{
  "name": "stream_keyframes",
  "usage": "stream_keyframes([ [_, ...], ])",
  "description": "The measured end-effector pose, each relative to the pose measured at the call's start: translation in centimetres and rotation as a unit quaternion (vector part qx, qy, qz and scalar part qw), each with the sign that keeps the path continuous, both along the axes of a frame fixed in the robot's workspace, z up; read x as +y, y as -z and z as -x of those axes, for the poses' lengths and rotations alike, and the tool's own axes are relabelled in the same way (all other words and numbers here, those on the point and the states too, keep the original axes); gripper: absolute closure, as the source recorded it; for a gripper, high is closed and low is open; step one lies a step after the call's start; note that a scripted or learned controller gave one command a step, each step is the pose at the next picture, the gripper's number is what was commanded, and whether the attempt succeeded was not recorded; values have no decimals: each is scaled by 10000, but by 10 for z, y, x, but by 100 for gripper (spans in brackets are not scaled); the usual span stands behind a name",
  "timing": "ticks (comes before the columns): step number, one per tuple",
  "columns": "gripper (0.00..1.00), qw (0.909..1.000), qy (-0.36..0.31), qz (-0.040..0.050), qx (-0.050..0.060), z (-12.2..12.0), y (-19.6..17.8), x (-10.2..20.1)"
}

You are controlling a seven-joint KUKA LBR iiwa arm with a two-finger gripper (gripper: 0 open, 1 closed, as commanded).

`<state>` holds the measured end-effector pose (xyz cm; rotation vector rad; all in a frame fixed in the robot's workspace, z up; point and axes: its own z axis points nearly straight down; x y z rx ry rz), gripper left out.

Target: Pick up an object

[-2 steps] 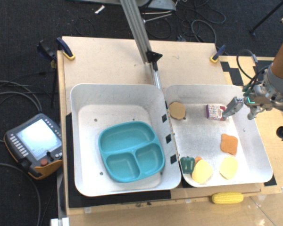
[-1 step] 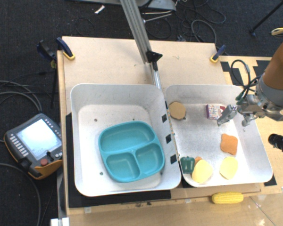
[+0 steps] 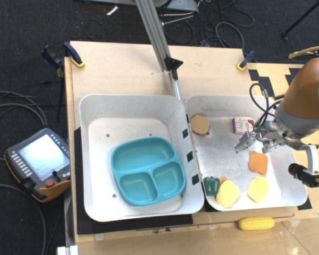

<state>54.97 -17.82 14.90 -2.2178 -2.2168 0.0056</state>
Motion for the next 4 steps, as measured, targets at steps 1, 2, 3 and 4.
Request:
stream_keyframes([
  [1, 0, 10000, -2, 16, -43, -1, 51, 0],
  [2, 100, 10000, -2, 21, -71, -3, 37, 0],
  [3, 100, 10000, -15, 16, -60, 4, -18, 5],
  [4, 100, 10000, -17, 20, -67, 2, -72, 5],
])
